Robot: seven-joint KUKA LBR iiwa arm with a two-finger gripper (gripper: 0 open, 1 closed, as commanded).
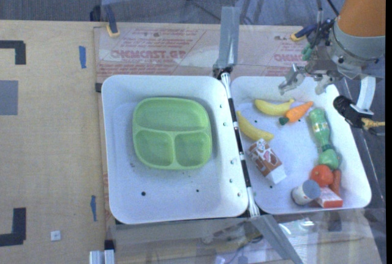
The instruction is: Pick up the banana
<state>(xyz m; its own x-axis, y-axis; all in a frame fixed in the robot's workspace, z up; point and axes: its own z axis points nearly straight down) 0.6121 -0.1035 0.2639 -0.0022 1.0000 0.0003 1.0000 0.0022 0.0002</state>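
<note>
Camera view | gripper [298,78] fingers apart (nothing held) | hovering above banana [274,106]

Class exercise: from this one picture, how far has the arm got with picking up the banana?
Done: the arm has reached over the right bin. In hand: nothing; the gripper hangs above the bin's far edge, open. Left: both bananas lie in the bin, one beside the carrot, another near the divider. Descent, grasp and lift remain.

Red mirrored lettering on the cardboard sheet [160,51] behind the bins, upper middle of frame, too blurred to read
</note>
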